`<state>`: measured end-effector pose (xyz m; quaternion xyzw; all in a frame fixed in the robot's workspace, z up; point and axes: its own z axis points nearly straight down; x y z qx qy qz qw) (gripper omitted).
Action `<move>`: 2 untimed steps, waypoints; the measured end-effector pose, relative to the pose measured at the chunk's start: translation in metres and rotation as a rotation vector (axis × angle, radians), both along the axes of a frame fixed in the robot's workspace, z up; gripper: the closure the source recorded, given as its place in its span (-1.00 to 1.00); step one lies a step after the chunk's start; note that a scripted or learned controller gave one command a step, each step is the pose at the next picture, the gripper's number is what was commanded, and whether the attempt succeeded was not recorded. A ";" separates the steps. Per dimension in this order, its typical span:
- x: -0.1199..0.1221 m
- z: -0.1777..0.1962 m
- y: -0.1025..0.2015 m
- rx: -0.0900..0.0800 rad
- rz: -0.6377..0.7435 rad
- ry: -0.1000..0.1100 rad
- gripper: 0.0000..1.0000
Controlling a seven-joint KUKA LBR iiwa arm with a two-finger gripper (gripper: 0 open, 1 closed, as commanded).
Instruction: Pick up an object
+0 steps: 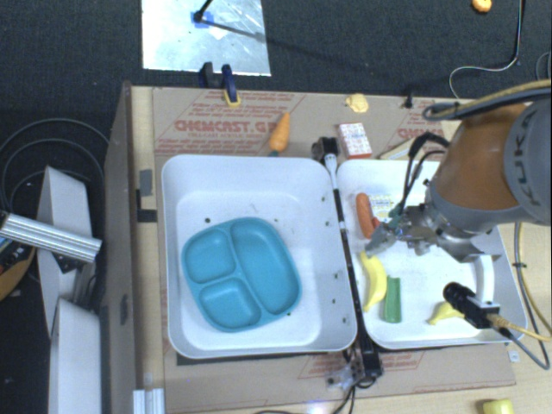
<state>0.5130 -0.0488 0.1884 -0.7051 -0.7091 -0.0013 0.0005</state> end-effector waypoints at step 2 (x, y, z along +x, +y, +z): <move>0.011 -0.094 -0.041 -0.001 -0.004 -0.001 1.00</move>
